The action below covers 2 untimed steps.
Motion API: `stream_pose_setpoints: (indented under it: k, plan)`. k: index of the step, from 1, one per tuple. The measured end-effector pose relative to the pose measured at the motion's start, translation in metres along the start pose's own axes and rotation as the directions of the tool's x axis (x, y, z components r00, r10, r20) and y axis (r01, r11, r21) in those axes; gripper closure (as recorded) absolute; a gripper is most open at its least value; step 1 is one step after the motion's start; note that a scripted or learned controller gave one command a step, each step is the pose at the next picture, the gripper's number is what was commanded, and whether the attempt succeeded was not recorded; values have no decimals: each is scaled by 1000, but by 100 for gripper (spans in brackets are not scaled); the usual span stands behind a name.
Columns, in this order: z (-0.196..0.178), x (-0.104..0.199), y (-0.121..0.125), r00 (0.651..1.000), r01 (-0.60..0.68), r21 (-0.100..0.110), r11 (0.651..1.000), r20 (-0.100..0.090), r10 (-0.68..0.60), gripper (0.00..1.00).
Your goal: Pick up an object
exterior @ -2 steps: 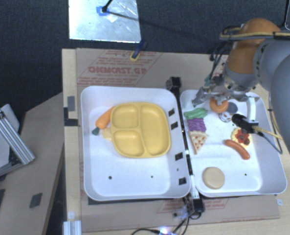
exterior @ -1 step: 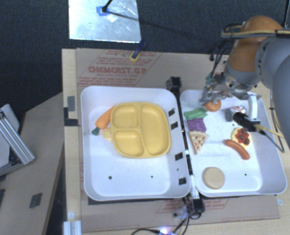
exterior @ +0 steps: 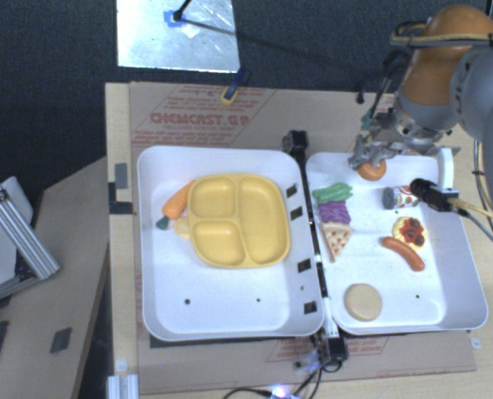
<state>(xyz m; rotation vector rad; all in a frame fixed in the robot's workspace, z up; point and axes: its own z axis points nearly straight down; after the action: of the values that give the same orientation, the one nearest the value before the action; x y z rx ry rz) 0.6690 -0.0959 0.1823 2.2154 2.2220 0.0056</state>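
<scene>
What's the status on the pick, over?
End effector low over right bin's far edge, at small orange object; grasp unconfirmed. Green piece, sausage, pizza slice lie apart. Nothing blocking.

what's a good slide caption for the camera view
Arm's hand over an orange toy in the right bin; yellow tray and carrot in the left bin.

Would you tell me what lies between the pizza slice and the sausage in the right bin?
In the camera view, bare white bin floor separates the pizza slice from the sausage.
</scene>
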Motion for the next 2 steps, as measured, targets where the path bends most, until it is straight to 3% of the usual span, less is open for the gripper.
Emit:
stream_pose_setpoints:
  k: [1, 2]
  plan:
    - [-45, 0, 1, 1000, 1, 0, 1000, 0, -1, 100]
    - [-54, 29, -36, 1000, 3, 5, 1000, -1, -3, 100]
